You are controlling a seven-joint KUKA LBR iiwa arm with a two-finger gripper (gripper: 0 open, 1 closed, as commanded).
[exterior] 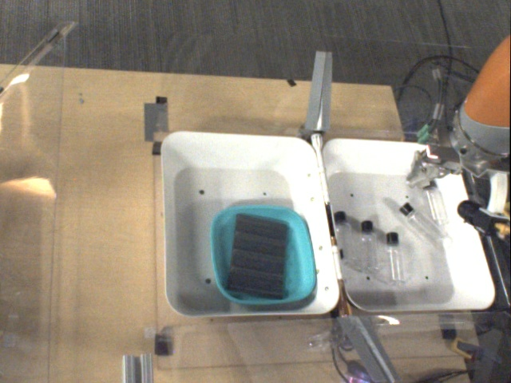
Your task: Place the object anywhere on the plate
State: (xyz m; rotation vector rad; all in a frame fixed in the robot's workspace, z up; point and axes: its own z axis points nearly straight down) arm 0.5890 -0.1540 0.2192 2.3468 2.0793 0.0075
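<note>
While the arm hangs right, a dark block lies on the plate.

A teal plate is showing a dark grey ridged block; white bins are sitting on a tan tabletop; clear vials are wearing black caps.

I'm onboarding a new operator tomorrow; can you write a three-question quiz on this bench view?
1. True or false: the teal plate sits in the right bin.
2. What lies on the plate? A) dark ridged block B) clear vial C) nothing
3. Fill in: the clear vials with black caps lie in the ____ bin.

Key: 1 false, it sits in the left bin. 2 A. 3 right.
</note>
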